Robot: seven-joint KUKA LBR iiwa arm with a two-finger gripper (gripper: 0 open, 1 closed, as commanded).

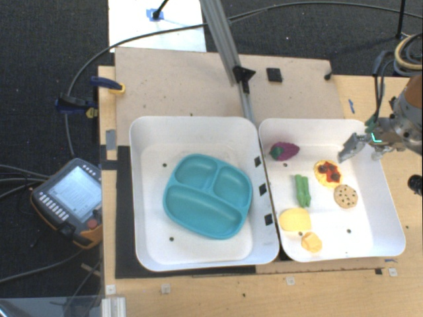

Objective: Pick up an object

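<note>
The right bin [390,233] holds several toy foods: a purple-and-green piece [284,151] at the back, a small pizza slice [328,172], a brown cookie [345,196], a green pod [303,190], a yellow lump [295,220] and a small orange piece [311,242]. My gripper [350,148] hangs over the bin's back right part, just right of and above the pizza slice, with nothing seen between its fingers. The arm's wrist rises from the right edge.
The left bin [149,243] carries a teal divided plate [208,195]. A grey pole [225,41] slants down to the bins' back edge. A teach pendant [69,200] lies left of the bench, with cables around it.
</note>
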